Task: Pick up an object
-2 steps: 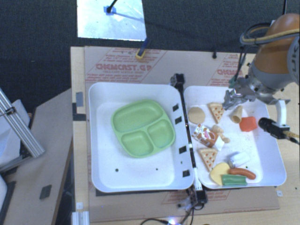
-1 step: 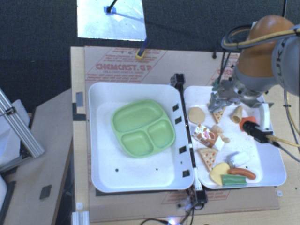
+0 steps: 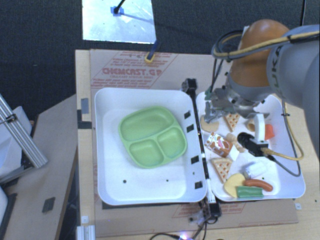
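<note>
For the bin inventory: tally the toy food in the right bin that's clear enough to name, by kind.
Triangular pizza-like slices: 2
Sausage: 1
Green piece: 1
Yellow round piece: 1
Orange piece: 1
Total: 6
Other pieces near the claw are too unclear to name.

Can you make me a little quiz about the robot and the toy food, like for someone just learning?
1. True or false: the green tray sits in the left bin.
2. Which bin holds the toy food: left or right?
3. The gripper hangs over which end of the right bin: A) the far end, B) the near end by the sausage?

Key
1. True.
2. Right: the pizza slices, the sausage and the other pieces all lie there.
3. A.
</note>
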`<state>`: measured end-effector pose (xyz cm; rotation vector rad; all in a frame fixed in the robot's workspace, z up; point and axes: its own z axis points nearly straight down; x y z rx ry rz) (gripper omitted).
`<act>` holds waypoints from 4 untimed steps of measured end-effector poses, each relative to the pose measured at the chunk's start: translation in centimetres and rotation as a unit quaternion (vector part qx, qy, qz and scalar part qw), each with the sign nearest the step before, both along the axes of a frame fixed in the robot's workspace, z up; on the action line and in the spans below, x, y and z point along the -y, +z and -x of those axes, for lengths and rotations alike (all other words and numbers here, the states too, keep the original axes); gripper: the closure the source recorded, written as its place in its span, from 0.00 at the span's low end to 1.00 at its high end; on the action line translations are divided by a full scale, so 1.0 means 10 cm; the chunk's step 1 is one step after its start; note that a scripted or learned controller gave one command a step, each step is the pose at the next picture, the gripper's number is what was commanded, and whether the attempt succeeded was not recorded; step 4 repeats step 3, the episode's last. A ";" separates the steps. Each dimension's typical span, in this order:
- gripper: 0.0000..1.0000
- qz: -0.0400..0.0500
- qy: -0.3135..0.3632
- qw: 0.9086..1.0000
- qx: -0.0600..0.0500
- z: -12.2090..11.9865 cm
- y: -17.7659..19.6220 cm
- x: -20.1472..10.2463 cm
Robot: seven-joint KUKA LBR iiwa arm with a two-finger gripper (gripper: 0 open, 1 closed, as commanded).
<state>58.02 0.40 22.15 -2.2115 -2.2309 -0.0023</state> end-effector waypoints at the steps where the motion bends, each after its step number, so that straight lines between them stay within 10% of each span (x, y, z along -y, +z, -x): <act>1: 1.00 0.000 -0.001 1.000 0.001 -0.09 0.13 -0.23; 4: 1.00 0.001 -0.003 1.000 0.000 -0.10 -0.07 -0.21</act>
